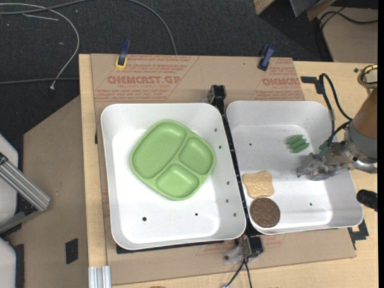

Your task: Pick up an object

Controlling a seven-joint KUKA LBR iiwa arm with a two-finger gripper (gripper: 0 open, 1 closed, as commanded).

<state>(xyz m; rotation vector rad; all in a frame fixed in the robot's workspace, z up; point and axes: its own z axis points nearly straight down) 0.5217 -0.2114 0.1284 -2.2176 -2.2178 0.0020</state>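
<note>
Two white bins sat side by side on the bench. The left bin (120,221) held a green divided plate (173,159), lying flat and turned at a slant near the bin's middle, with three compartments facing up.

In the right bin (312,212) lay three small things. A green pod-shaped piece (296,142) rested toward twelve o'clock of the bin's floor. A tan cracker (258,184) lay at about eight o'clock, close to the bin's left wall, and a brown round cookie (264,212) sat just below it at seven o'clock, the two touching or nearly so.

The arm (366,134) came in from three o'clock, and its gripper (312,167) hung low over the right bin's floor, near the middle right. The green piece lay near it, toward eleven o'clock from the gripper, apart from it. Nothing showed between the gripper's tips; whether they stood apart or together could not be told.
</note>
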